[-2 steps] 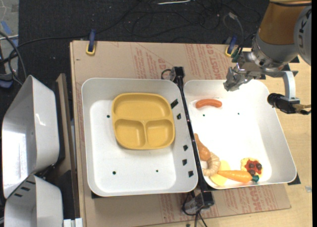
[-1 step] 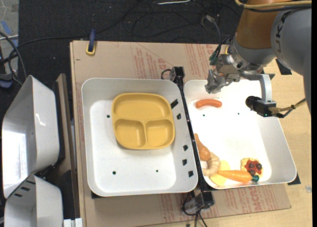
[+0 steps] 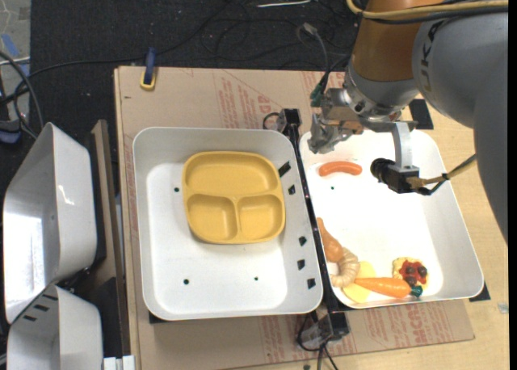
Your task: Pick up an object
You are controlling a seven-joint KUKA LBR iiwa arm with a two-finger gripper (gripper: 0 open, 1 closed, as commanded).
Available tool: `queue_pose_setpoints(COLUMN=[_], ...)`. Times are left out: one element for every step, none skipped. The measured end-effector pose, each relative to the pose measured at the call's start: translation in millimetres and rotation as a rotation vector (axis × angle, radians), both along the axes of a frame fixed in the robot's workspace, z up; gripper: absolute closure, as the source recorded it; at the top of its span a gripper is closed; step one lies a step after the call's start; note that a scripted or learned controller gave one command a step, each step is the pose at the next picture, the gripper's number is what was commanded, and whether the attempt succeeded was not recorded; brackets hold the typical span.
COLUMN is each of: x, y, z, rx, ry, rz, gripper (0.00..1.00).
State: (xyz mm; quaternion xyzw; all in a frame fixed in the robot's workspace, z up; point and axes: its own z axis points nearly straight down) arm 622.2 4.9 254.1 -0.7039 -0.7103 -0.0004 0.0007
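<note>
1. Orange and grey, the arm reaches in from the right and carries the tool (image 3: 325,136) low over the far left corner of the right bin (image 3: 452,223), a spot that puts it close to the nearest loose item.
2. Just in front of the tool and slightly to its right lies a small orange sausage (image 3: 339,169), flat on the white floor and apart from everything else, which would make it the easiest candidate for picking.
3. Whether the tool is wide or narrow cannot be told; nothing is visibly held by it.
4. Further from the tool, along the near edge of the same bin, other toy food sits bunched: a carrot (image 3: 382,286), a pale curled piece (image 3: 343,267) and a small red-topped item (image 3: 412,270). Their crowding would likely make a clean grasp harder.
5. Left of the tool, across the divider, the left bin (image 3: 161,279) holds a yellow divided plate (image 3: 234,196), lying flat and well apart from the tool.
6. Both bins rest side by side on the counter (image 3: 210,90), so either is reachable.
</note>
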Motion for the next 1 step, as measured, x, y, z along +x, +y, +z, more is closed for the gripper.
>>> queue_pose_setpoints(x=[-4.6], y=[61.6], z=[-4.1], rx=[-0.001], ry=[0.001], rz=[-0.001], gripper=[1.0])
